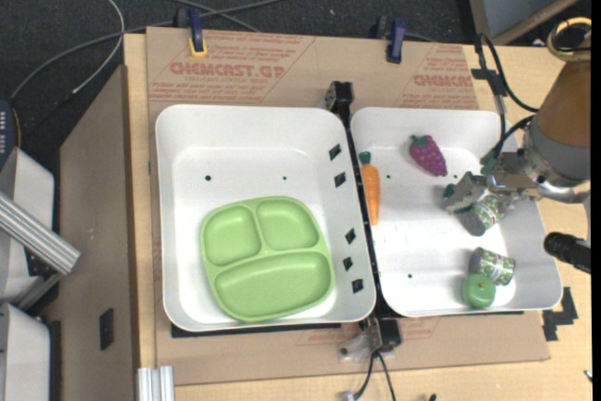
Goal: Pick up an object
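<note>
Gripper (472,202) low over the right bin (413,239), toward the 3 o'clock side of its floor, at the end of the grey arm reaching in from 3 o'clock. Open or closed: cannot tell, since a grey-green jumble around the tip blurs tool and any object together. No claim of a hold made here.

Three candidates for the pick, all in the right bin:
- Purple grape bunch (428,155), at roughly 10 to 11 o'clock from the gripper and near it. Long axis slanting from 10 o'clock down to 4 o'clock, almost in line with the gripper. Clear floor on every side.
- Small printed can (495,268), between 5 and 6 o'clock from the gripper, lying near the bin's 5 o'clock corner and touching a green round piece (479,292) just below it.
- Carrot (371,190), at 9 o'clock and well apart, lying along the dividing wall with its long axis 12 to 6 o'clock and its leafy end at 12.

Judged as still in the approach. Grapes and can look about equally near. Grapes seem the easier grasp: free-standing, and best closed on across the slant. Carrot probably the hardest, pressed close against the wall.

Left bin (188,146) holding a green divided plate (268,256) toward its 6 o'clock side, far from the gripper.
</note>
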